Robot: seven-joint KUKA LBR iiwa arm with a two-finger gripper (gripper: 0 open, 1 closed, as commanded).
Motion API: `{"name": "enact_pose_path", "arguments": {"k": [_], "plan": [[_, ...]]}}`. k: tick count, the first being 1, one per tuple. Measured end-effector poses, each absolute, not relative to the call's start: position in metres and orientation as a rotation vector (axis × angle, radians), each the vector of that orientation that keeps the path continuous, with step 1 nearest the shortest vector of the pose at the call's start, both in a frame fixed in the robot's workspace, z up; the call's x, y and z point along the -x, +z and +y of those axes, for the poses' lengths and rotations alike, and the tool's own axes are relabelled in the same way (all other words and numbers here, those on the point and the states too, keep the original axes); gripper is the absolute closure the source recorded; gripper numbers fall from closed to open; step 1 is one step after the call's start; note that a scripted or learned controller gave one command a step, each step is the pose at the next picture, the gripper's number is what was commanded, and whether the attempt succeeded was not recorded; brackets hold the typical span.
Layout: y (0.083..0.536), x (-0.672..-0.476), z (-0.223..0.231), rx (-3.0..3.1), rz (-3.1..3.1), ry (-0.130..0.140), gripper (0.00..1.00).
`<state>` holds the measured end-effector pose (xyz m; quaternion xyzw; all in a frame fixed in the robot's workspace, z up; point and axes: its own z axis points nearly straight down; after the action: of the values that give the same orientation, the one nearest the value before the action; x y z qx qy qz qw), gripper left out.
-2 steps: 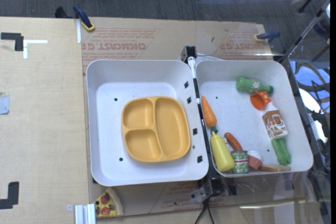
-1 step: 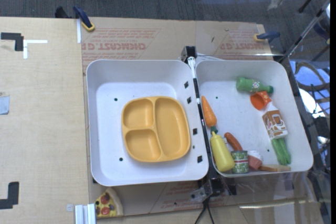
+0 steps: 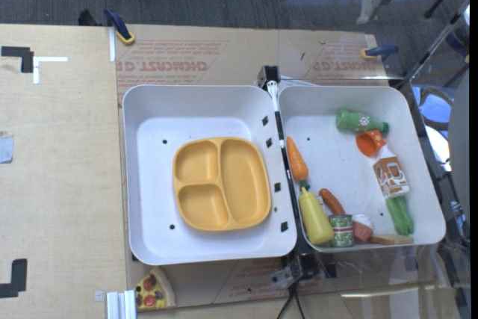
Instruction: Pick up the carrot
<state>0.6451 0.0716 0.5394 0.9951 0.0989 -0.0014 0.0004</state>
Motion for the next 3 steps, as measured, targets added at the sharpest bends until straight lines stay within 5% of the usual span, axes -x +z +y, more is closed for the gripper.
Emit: {"name": "enact_pose_path", "arguments": {"k": [1,2,3], "plan": [[0.528,-0.6544,0.1463,-3.115,0.403,-0.003,0.0],[0.5364,-0.6555,0.1439,-3.114,0.39,-0.003,1.0],[0.5364,-0.6554,0.1439,-3.114,0.391,-0.004,0.0]]}}
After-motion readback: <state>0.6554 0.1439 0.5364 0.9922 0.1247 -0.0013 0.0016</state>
